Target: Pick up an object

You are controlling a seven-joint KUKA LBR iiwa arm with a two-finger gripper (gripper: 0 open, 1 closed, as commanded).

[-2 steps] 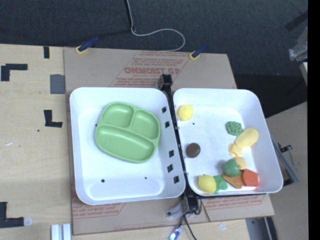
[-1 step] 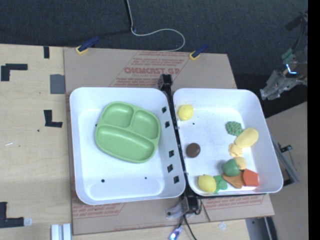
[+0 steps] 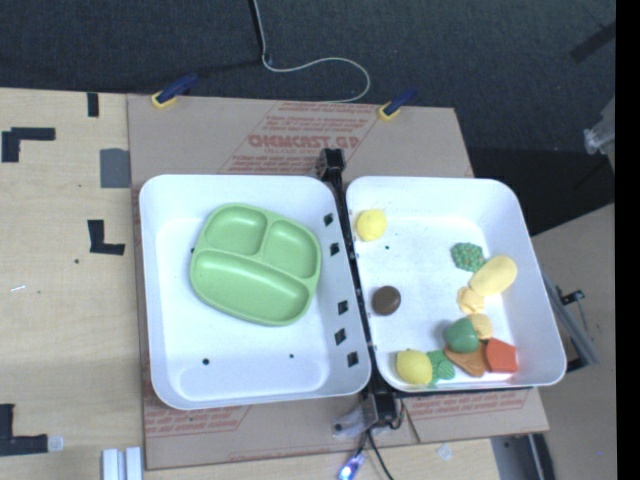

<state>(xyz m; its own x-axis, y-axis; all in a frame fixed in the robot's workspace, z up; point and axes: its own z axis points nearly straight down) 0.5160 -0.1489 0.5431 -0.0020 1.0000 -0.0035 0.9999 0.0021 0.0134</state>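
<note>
The right bin [image 3: 420,193] holds several toy foods. A yellow ball-like fruit [image 3: 370,224] lies near its upper left. A brown round piece [image 3: 386,299] sits at the middle left. A lemon [image 3: 414,367] rests at the lower edge. A green bumpy piece [image 3: 465,256], a pale yellow piece [image 3: 492,275], a green pepper [image 3: 461,335] and an orange-red piece [image 3: 500,355] cluster at the right side.
The left bin [image 3: 165,348] carries a green divided plate [image 3: 256,263]. Both bins rest on a cardboard sheet [image 3: 290,138] held by clamps. A white cable [image 3: 300,63] loops at the top.
</note>
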